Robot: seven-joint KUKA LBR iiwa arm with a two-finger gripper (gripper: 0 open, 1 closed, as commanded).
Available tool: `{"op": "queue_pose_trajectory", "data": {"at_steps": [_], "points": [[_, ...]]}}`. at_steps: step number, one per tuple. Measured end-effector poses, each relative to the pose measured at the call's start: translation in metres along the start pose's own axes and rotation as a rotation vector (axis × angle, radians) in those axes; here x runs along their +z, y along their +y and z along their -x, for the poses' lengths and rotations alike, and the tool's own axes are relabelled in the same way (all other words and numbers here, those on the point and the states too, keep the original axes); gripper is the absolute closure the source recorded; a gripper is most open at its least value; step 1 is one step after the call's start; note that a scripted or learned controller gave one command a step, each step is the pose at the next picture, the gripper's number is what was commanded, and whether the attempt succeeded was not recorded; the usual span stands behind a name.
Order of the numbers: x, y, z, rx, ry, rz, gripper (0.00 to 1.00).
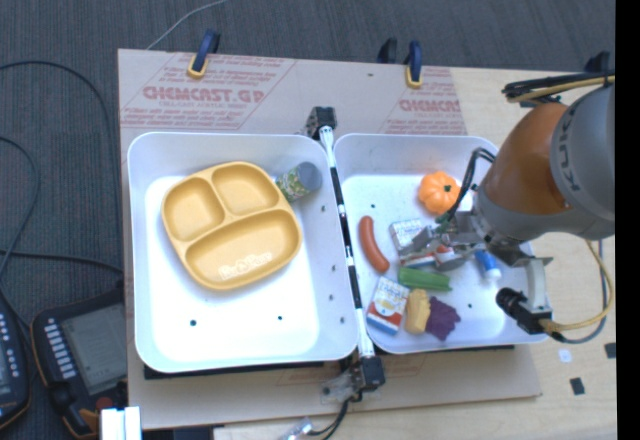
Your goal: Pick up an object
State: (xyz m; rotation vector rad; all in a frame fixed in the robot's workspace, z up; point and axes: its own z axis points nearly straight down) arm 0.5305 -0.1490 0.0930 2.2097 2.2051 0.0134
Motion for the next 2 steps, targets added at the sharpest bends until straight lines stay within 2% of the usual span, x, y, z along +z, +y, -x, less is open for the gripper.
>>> {"op": "queue_pose_trajectory", "data": {"at_steps": [1,2], "points": [[-0.013,0.003,0.004,0.004,-0.008,0.011,1.0],[-0.116,-0.015,-0.058,-0.003,0.008,-0.019,1.0]]}}
